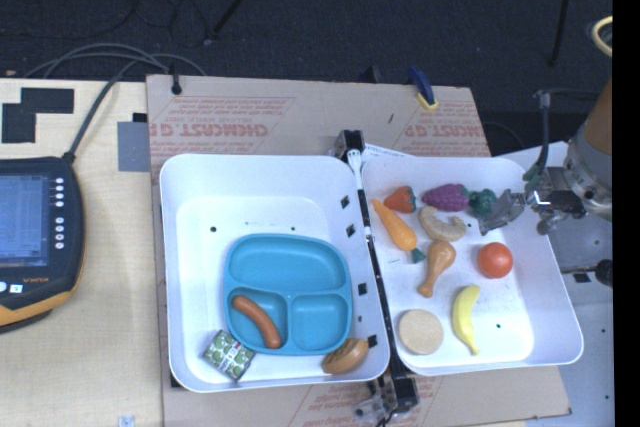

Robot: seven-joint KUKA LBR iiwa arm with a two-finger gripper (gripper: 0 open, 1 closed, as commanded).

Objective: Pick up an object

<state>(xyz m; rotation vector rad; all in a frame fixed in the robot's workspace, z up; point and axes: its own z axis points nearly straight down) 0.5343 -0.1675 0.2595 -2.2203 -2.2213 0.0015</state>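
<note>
Grapes [446, 197], a dark purple cluster, lie beside the claw [508, 207]; its opening can't be told.

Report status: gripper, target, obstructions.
Gripper low over right bin's upper right, nothing seen held. Nearest: green piece, purple grapes, tomato. Items crowded close around it.

Left bin [190, 215]: I see a tray [290, 267] holding a sausage [257, 319].
Right bin [545, 315]: carrot [397, 227], tomato [495, 260], banana [466, 317]; gripper [512, 208] possibly touching the far rim.
</note>
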